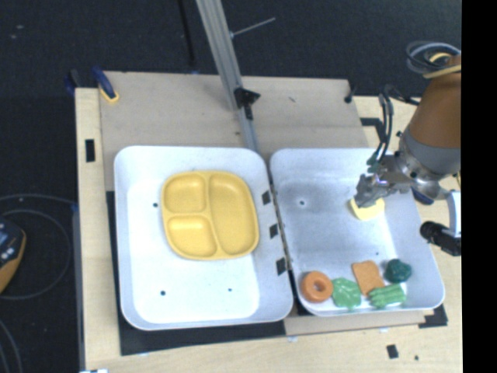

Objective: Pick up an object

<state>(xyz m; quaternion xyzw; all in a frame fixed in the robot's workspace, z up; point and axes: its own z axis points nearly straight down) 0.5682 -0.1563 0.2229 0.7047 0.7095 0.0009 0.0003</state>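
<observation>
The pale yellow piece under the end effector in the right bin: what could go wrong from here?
1. The end effector sits over the edge of the pale yellow piece, so a grasp may slip off.
2. The piece lies flat on the right bin, so little of it is exposed to grip.

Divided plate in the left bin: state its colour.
Yellow, all three compartments alike; the divided plate shows clearly in the camera view.

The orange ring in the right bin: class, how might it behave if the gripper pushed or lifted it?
The orange ring lies flat, so it probably slides rather than rolls. It touches a green piece, which would likely get nudged too. Its rounded rim may slip between fingers; it looks small and light.
</observation>
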